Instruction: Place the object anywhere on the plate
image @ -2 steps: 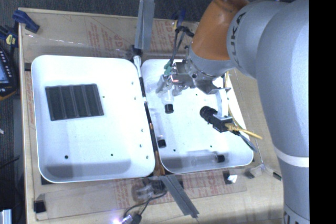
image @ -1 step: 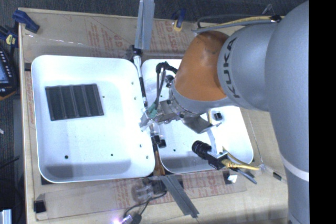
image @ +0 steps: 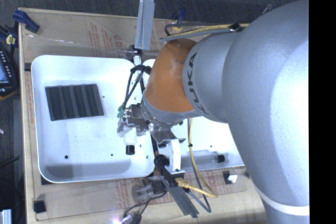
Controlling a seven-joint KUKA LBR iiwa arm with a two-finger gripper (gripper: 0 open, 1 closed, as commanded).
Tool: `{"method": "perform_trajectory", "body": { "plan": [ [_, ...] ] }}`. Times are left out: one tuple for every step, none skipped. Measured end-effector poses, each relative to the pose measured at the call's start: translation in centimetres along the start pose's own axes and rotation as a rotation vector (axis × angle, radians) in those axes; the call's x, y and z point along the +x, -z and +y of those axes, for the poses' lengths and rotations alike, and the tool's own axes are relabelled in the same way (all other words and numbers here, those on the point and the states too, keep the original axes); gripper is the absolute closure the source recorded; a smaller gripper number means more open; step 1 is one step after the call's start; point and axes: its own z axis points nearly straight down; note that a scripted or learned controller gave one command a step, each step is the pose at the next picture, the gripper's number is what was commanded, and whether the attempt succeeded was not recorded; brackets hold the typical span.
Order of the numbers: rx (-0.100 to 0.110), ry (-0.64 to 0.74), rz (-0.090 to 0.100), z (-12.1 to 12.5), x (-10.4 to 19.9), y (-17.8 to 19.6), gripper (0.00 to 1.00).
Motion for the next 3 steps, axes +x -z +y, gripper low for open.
{"method": "perform_trajectory", "body": {
  "plan": [
    [-0.001,-0.252,-0.001,-0.5,7.0,-10.0,1.00],
    [-0.002,-0.475,0.004,-0.1,1.1,0.1,1.00],
    [0.003,-0.335,-0.002,-0.8,12.4,-6.3,1.00]
  ]
}}
